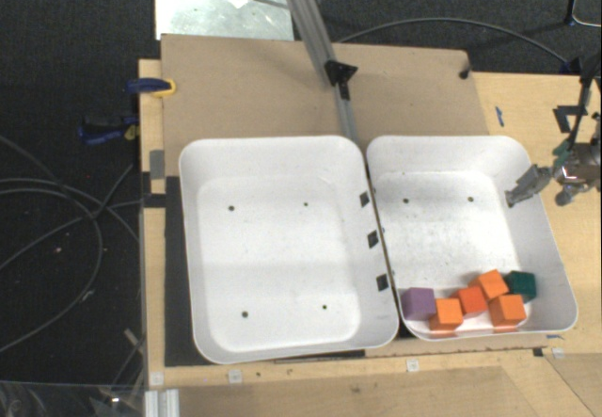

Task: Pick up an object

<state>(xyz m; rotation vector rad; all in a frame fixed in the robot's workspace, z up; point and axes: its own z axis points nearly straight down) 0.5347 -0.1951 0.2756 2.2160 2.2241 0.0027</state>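
Blocks: orange blocks (480,298), purple block (419,302) and green block (522,285) packed touching in right bin's (442,217) near corner.
Risk: wall contact or neighbours nudged; clean grasp judged unlikely.
Gripper (536,182): at right bin's right rim; finger spread cannot be told; nothing held.

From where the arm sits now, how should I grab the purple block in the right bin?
Take the small purple block from straight above, probably pinching its far and near faces. Its left face lies close to the right white bin's wall and an orange block crowds its right face, so those sides likely leave little room. The hand is at the bin's right rim.
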